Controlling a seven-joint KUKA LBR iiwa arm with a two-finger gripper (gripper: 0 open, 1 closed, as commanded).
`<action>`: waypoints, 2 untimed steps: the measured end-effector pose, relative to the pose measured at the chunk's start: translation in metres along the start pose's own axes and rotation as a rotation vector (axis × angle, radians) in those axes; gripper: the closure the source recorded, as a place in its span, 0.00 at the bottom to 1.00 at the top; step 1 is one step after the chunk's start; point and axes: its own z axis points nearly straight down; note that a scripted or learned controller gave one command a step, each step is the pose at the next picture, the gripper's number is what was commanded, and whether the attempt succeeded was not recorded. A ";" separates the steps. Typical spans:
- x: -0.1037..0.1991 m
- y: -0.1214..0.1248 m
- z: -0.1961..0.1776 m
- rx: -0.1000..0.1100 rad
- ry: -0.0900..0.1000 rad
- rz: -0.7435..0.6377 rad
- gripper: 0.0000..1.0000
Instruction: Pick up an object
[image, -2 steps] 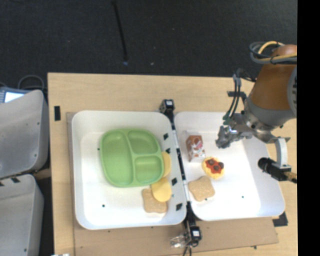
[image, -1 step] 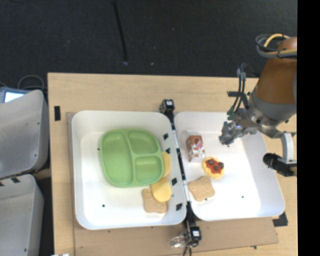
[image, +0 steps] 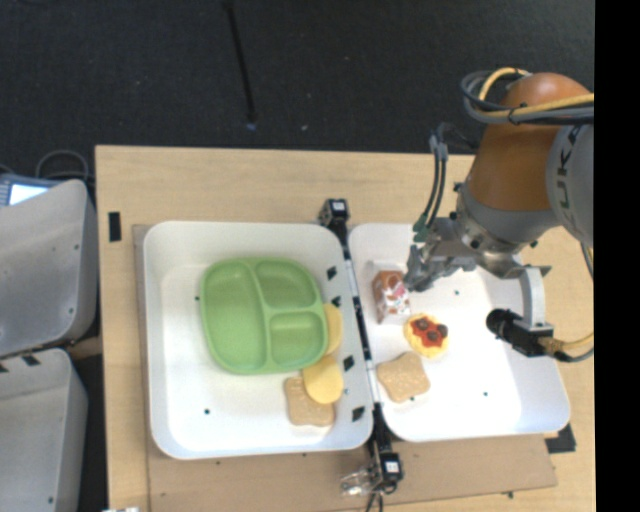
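Observation:
My gripper (image: 418, 275) hangs over the left part of the right bin (image: 520, 400), just right of a small brown-and-red wrapped snack (image: 389, 295). Below it lies a yellow pastry with red berries (image: 427, 336), and lower still a tan slice of toast (image: 402, 378). Nothing shows between the fingers. In the left bin (image: 175, 400) a green divided plate (image: 265, 315) lies flat, with a yellow round piece (image: 323, 382) and another toast slice (image: 303, 405) at its lower right.
The grey arm with its orange top (image: 520, 140) covers the right bin's upper right. A black fitting (image: 515, 330) sticks out at the bin's right. Small black clamps (image: 334, 211) sit on the divider between the bins. Grey equipment (image: 40, 270) stands left of the bench.

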 end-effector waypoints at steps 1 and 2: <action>0.052 0.007 0.017 0.002 0.000 0.001 1.00; 0.094 0.013 0.024 -0.001 -0.001 0.001 1.00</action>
